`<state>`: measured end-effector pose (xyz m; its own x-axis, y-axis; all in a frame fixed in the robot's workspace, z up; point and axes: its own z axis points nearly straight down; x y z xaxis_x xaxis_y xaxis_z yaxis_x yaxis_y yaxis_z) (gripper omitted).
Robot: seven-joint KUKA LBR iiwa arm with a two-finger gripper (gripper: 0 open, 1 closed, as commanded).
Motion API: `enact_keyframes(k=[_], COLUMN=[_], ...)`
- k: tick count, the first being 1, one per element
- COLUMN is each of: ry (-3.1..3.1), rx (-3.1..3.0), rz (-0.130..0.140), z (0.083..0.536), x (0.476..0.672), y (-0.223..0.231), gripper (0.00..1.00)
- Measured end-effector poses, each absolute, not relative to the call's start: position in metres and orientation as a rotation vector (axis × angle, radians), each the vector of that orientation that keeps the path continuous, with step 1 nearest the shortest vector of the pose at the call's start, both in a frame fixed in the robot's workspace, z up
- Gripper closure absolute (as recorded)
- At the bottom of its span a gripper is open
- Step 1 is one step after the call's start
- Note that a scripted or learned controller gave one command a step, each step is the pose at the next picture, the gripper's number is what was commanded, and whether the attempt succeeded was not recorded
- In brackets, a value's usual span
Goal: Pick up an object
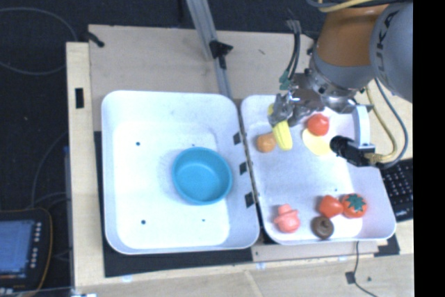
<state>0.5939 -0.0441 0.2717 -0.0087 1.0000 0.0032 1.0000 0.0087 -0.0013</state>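
Near the top left corner of the right bin (pixel 375 219) we see a small yellow toy (pixel 282 135), long like a banana or a bit of corn, and it looks like the thing the arm is going for. It lies on the white floor of the bin, tilted a little, with its top end right under the gripper (pixel 284 110). The gripper hangs low over it, but we cannot tell if it is grabbing the toy or just close to it, because the metal parts hide that spot. So we think the pick is not done yet: the yellow toy seems to rest on the bin floor and not up in the air. What is left is to get a good hold and lift. Just beside the yellow toy on its left is an orange-brown lump (pixel 265 143). On the other side are a red ball (pixel 318 125) and a pale yellow piece (pixel 316 143), touching each other. Along the near edge of the bin sit a pink toy (pixel 286 218), a brown ring (pixel 322 227), a red toy (pixel 329 206) and a tomato with a green top (pixel 353 205). Over in the left bin (pixel 125 149) sits a blue bowl (pixel 201 175), well apart from the arm.
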Motion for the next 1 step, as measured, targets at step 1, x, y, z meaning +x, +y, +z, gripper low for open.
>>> enact_keyframes(k=[1], ry=[-2.227], rx=[-2.211], rz=[0.002], z=[0.2554], x=[0.5789], y=[0.0081], gripper=[1.00])
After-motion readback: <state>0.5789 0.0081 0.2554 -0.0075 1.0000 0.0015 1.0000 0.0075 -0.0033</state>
